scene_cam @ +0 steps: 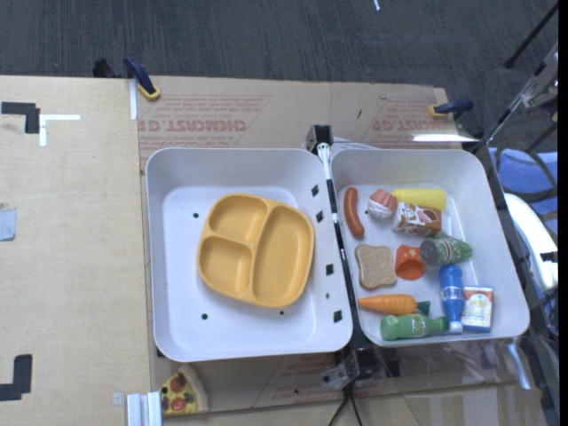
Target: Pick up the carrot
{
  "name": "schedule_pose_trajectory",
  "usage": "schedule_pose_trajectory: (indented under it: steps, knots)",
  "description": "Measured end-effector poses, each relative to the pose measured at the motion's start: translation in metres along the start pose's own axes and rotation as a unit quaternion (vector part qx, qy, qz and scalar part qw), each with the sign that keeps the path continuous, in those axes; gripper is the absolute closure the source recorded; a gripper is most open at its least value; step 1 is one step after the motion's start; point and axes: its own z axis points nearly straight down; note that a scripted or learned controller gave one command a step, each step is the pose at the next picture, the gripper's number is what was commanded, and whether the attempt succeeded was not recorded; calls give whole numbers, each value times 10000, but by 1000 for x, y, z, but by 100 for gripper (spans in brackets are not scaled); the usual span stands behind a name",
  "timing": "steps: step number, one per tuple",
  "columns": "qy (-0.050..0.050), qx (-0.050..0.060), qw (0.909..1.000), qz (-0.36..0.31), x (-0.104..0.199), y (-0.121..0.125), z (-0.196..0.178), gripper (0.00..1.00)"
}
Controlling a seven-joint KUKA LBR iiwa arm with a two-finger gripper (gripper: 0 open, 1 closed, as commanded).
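The carrot [387, 304] lies just below the bread slice [376, 266], above the green bottle [413, 327]. Likely light, rigid, smooth plastic; grasp across the thick middle, clear of the bottle. Tool state cannot be determined from this view

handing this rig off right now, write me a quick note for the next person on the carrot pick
Gripper: cannot tell its state from the camera view.
Carrot: lying on its side in the right bin, near the front, just below the slice of bread and above the green bottle. The blue bottle stands close to its leafy end.
Left bin holds the yellow divided plate.
Done: nothing yet; the carrot sits untouched among the other toy foods.
Left: reach in, grip the carrot, lift it clear.
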Motion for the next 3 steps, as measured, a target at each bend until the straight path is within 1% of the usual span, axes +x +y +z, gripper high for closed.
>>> schedule_pose_trajectory:
  steps: [1,2,3]
  knots:
    - [-27,5,10000,-23,-1,2,-6,100]
    - [-26,6,10000,-24,-1,2,-6,0]
    - [-55,5,10000,-45,-1,5,-13,100]
